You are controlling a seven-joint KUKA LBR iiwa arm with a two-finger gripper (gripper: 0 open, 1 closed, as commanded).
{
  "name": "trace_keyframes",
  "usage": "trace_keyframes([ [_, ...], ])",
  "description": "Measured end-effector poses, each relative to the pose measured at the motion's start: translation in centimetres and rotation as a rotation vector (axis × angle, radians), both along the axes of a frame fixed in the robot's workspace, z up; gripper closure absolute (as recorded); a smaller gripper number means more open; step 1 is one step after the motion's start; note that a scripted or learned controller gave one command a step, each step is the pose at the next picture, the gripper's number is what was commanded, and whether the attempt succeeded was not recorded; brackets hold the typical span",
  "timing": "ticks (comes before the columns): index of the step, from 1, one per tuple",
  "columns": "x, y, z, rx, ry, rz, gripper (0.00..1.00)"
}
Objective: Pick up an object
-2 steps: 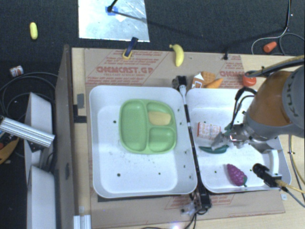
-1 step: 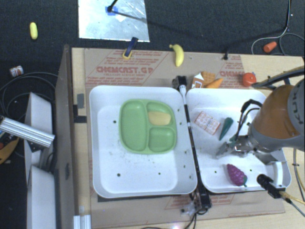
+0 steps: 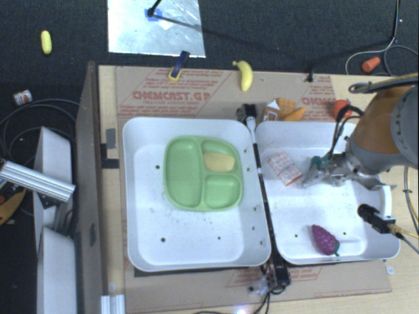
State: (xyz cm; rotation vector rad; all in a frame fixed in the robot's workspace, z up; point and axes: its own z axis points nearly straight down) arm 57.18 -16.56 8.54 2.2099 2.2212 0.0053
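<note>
- In the right bin (image 3: 373, 250), my gripper (image 3: 313, 173) sits just beside the small packet (image 3: 284, 167); I cannot tell its opening.
- I judge the packet light, thin and crinkly; take its edges.

Bench (image 3: 196, 87) bears two white bins (image 3: 150, 241), banana (image 3: 244, 75).

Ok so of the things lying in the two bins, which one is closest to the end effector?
The pale pink-and-white packet in the right bin, just left of the end effector. The purple piece lies farther down; the yellow item sits in the green tray.
</note>
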Motion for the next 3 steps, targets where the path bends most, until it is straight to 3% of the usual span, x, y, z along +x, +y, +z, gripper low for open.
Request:
trace_keyframes([
  [1,6.8,2.8,0.8,0.002,-0.001,0.004,0.00],
  [2,5.9,1.5,4.4,0.003,0.004,-0.004,0.00],
  [3,7.4,3.9,0.2,0.001,0.002,0.001,0.00],
])
